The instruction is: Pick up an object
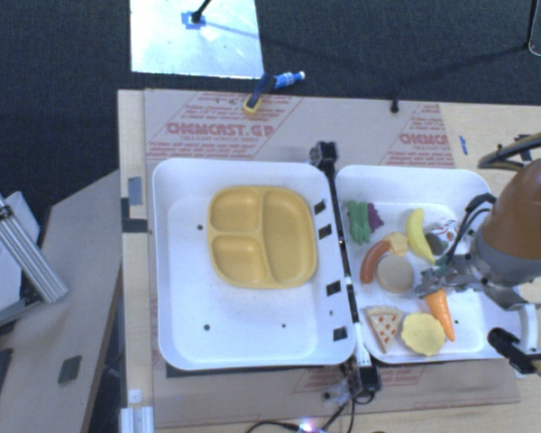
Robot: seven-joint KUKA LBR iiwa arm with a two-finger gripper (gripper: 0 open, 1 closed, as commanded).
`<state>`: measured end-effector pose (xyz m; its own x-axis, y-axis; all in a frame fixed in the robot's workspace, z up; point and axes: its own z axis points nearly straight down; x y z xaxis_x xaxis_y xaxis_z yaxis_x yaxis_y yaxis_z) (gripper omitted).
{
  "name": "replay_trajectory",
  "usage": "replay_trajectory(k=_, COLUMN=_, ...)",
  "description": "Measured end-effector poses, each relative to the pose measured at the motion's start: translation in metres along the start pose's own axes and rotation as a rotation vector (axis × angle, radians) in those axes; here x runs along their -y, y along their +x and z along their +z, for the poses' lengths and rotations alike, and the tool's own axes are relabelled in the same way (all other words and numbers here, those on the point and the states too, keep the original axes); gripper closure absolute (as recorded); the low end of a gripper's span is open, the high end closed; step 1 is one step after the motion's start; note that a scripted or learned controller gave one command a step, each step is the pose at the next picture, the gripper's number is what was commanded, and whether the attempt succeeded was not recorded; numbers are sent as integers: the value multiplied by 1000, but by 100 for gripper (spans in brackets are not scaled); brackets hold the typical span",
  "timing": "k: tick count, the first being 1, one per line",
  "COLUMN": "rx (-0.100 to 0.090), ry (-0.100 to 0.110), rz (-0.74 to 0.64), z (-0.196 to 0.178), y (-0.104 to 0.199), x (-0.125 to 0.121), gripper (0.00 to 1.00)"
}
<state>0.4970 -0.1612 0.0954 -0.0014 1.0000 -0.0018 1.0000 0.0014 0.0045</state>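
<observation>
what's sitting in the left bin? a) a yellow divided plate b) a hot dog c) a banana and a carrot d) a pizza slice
a: the yellow divided plate lies in the left bin, while the banana, carrot, pizza slice and hot dog are all in the right bin.

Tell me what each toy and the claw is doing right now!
Yellow divided plate: flat in the left bin, nothing on it.
Banana: lying in the right bin.
Carrot: lying right under the claw, tip pointing toward the near edge.
Pizza slice: flat, near corner of the right bin.
Sausage: lying beside the round tan piece.
Claw: low over the carrot; grip unclear.
</observation>
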Motion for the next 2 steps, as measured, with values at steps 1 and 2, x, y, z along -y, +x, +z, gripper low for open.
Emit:
replay_trajectory(k=1, rx=0, ry=-2, rz=-2, z=-49, y=-5, x=-10, gripper=100)
replay_trajectory(k=2, rx=1, ry=-3, rz=-2, z=-102, y=-11, x=-21, gripper=100)
